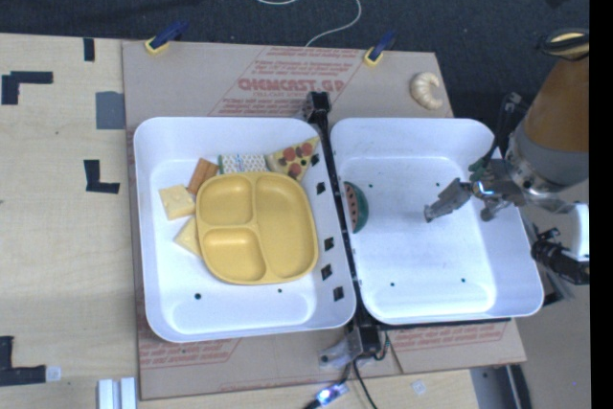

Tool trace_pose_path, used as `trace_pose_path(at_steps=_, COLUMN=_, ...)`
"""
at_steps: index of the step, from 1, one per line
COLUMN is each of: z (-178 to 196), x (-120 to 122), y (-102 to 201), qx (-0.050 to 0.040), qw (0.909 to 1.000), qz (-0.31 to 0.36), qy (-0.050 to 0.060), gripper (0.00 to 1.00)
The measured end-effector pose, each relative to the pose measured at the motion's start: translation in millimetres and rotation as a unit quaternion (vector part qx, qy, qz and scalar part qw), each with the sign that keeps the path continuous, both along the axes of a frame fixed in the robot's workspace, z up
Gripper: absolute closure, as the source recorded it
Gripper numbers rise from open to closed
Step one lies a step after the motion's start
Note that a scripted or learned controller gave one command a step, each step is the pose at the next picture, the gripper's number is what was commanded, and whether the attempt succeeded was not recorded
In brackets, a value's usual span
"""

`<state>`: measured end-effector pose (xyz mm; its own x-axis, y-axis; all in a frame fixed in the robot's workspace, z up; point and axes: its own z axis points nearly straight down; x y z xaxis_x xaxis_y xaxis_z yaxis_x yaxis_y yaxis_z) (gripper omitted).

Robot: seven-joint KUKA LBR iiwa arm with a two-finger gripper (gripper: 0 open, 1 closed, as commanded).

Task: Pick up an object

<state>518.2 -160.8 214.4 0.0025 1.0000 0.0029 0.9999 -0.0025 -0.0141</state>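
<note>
Hanging over the right bin (pixel 479 302), the gripper (pixel 450 203) sits just inside that bin's right wall; whether its fingers are spread or closed I cannot tell, and nothing shows between them. A small round green and red object (pixel 357 206) lies against the same bin's left wall, well apart from the gripper, with bare white floor between. Beyond that wall, the left bin (pixel 163 302) carries a yellow divided plate (pixel 257 227) with flat food pieces (pixel 178 201) around it.

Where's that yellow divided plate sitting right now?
The yellow divided plate lies in the left bin, near its middle, on top of some flat toy food pieces along its upper-left edge.
</note>
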Motion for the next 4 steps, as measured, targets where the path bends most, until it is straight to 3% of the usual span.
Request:
trace_pose_path(at_steps=1, z=6.3, x=2.8, y=0.2, qx=-0.0012, qw=1.0, qz=0.002, qy=-0.006, gripper=0.0)
trace_pose_path(at_steps=4, z=-132.1, x=12.5, y=8.4, qx=-0.0018, qw=1.0, qz=0.002, qy=-0.006, gripper=0.0)
